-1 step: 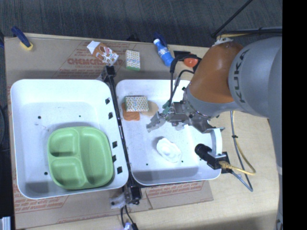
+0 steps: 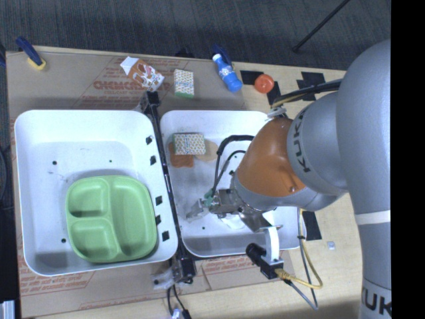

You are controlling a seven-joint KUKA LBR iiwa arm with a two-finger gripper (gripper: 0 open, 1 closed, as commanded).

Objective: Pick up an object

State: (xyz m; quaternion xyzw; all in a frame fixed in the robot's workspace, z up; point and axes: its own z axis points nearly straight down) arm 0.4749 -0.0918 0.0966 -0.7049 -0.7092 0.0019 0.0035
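In the right bin [image 2: 199,121], low over smooth white plastic near a square patterned block [image 2: 189,143]; jaws' state unclear.

Left bin [image 2: 40,178] and right bin [image 2: 219,121]: white plastic, smooth, slight sheen. Divided tray [image 2: 109,218]: pale green plastic, smooth, matt. Surface [image 2: 86,78]: brown cardboard, matt, red print, creased. Arm shell [image 2: 362,131]: grey, smooth, satin sheen; band [image 2: 265,165] above wrist: orange, glossy. Pincer [image 2: 209,205]: bare metal look, dull shine. Bottle [image 2: 228,73] at far edge: blue plastic, glossy. Small box [image 2: 189,143] in right bin: printed card, matt. Floor [image 2: 199,12] beyond: dark ribbed carpet, rough.
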